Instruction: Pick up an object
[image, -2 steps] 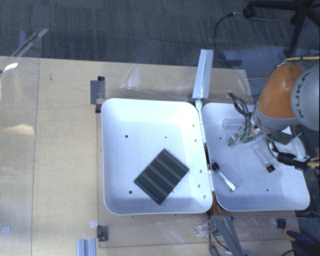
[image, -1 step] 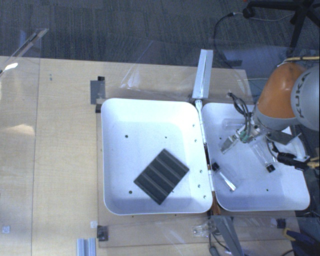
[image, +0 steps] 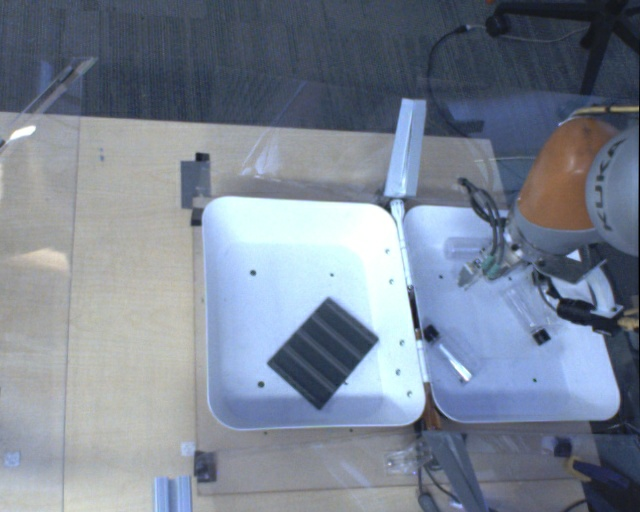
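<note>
One ribbed slab (image: 323, 352), lower centre, looks stiff and light; I'd pinch its edges. I can't tell my gripper's (image: 497, 262) jaw state.

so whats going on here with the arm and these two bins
A grey robot arm with an orange band reaches in over the right bin, its tool low above the bin floor. A small thin object with a dark end lies near that bin's left wall, apart from the tool. A dark ribbed rectangular pad lies tilted in the left bin, untouched. Nothing is visibly picked up yet.
</note>
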